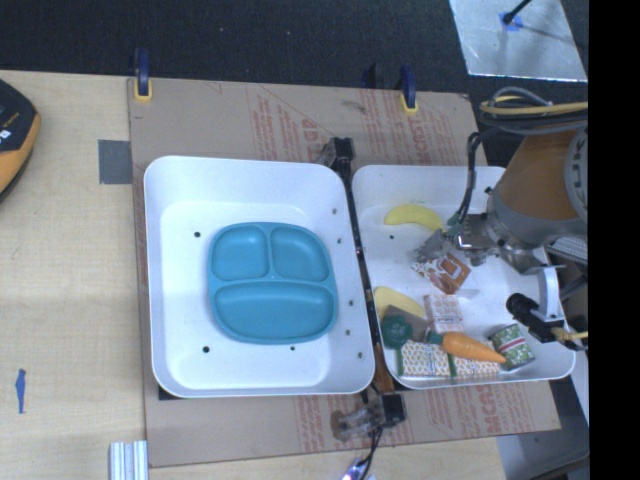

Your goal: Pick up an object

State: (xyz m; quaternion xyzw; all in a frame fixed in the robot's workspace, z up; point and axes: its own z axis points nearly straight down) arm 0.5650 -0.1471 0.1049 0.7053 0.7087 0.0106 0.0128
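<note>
The right white bin holds several small items. A yellow banana lies near its back. A brown snack packet sits in the middle, with a pale pink packet just in front of it. Along the front lie an orange carrot, a green carton, a dark green piece and a patterned flat packet. My gripper reaches in from the right and hangs low, right above the back edge of the brown packet and just in front of the banana.
The left white bin holds a blue divided plate. A second yellow piece lies by the right bin's left wall. The grey arm with its orange band covers the right bin's far right corner. A yellow-black device sits at the bench's left edge.
</note>
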